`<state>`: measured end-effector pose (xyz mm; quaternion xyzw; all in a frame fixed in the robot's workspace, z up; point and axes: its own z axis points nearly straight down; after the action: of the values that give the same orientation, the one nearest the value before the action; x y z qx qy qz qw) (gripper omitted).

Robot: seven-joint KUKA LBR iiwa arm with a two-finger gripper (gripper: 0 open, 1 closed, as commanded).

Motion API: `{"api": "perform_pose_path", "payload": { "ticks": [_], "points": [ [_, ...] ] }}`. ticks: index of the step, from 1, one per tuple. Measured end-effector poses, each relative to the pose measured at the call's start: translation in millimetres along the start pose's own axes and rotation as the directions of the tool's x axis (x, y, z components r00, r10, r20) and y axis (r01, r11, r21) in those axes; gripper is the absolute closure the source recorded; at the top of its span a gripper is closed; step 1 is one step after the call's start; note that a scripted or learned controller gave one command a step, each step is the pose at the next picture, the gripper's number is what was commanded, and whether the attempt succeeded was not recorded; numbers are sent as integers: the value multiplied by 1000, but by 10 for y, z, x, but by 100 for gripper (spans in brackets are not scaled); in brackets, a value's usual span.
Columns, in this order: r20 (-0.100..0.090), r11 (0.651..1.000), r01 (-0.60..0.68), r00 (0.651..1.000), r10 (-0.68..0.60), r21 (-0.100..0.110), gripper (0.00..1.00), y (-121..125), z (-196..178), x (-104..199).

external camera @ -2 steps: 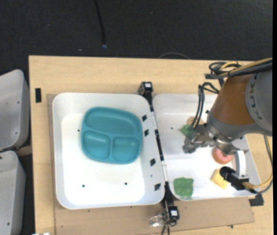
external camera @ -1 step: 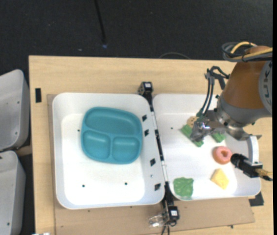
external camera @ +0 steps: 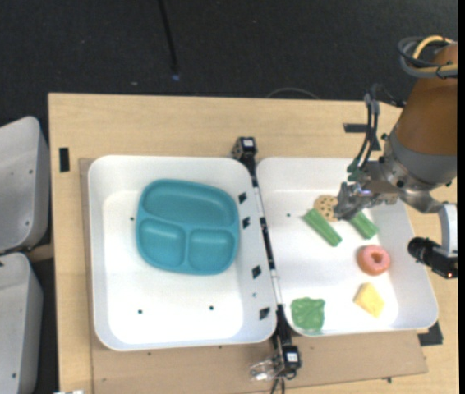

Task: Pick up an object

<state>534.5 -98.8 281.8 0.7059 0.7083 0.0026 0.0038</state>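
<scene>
The right bin (external camera: 298,179) holds a cookie (external camera: 324,205), a long green stick (external camera: 322,227), a shorter green piece (external camera: 365,224), a pink donut (external camera: 373,259), a yellow wedge (external camera: 370,300) and a green leafy piece (external camera: 307,313). My gripper (external camera: 349,201) hangs low over the bin, just right of the cookie and above the two green pieces. Its dark fingers point down and left, and I cannot make out the gap between them.
A teal divided plate (external camera: 188,226) lies in the left bin (external camera: 117,302). A black clip rail (external camera: 259,228) runs between the bins. The arm's grey body with its orange band (external camera: 430,121) fills the right side above the bin.
</scene>
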Motion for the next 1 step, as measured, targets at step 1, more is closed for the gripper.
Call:
{"api": "perform_pose_path", "payload": {
  "ticks": [1],
  "points": [
    [-3,1000,4,1000,-4,6,100,-2,-32,499]
  ]
}}
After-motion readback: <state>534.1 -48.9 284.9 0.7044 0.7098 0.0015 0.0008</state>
